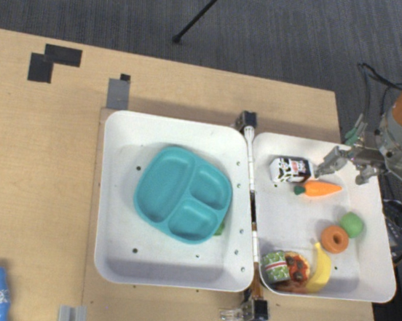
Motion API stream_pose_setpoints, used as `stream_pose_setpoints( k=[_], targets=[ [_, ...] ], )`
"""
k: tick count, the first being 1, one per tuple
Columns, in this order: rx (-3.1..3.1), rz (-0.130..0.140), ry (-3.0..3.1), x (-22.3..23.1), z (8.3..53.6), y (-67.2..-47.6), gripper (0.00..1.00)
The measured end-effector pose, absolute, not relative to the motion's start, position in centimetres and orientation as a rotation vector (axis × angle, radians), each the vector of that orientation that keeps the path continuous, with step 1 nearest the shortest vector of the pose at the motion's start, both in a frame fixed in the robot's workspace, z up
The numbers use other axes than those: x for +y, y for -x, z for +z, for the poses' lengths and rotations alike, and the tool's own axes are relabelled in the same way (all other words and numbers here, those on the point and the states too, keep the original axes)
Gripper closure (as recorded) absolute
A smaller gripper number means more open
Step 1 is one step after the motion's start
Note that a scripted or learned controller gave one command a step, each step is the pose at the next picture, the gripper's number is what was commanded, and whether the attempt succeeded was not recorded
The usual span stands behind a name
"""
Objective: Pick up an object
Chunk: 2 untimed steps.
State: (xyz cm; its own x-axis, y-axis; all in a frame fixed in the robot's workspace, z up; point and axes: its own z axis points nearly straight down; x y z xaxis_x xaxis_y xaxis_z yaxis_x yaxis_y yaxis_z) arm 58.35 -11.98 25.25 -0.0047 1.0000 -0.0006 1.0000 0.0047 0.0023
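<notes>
From above, the grey arm with the orange band comes in at the upper right, and its two-finger gripper [347, 166] hangs over the far right part of the right white bin [384, 250]. The two metal fingers [330, 164] are spread apart, and nothing is between them.

Just below and a little left of the gripper lies an orange plastic carrot [320, 189] with a green end, flat on the bin floor. Its tip points toward the right. Beside it on the left, touching or nearly touching, is a small black and white carton [289, 170].

Nearer to me in the same bin I see a green round fruit [352, 224], an orange ring like a doughnut [334, 239] just beside it, a yellow banana [321, 268], and a red and green packet [284, 268] in the near corner.

The left white bin [118, 204] holds a turquoise plastic tray with compartments [183, 193], well apart from the gripper.
</notes>
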Motion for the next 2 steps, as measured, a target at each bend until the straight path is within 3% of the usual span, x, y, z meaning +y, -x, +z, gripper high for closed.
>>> stream_pose_setpoints(
  k=[1, 2],
  targets=[
    [2.405, -0.001, -2.024, -12.4, 10.9, -60.7, 0.00],
    [2.561, 0.001, -1.817, -12.5, 8.6, -64.1, 0.00]
  ],
)
